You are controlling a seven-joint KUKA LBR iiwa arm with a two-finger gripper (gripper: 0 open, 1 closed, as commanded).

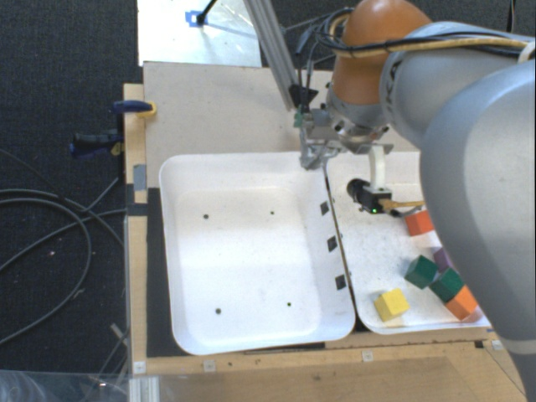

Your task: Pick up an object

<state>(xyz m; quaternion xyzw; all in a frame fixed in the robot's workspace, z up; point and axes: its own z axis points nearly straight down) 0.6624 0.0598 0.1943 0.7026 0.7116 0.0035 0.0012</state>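
The big grey arm (469, 141) is reaching in, smooth and round, with a shiny orange band (381, 23) on top. Its gripper (314, 159) is hanging over the wall between the two white bins — I cannot tell how it is set. The left bin (251, 249) is looking smooth with tiny dark dots. In the right bin (368, 241) small blocks are lying near the front — a yellow block (390, 305), two green blocks (421, 271), and orange blocks (419, 223), all square-edged.
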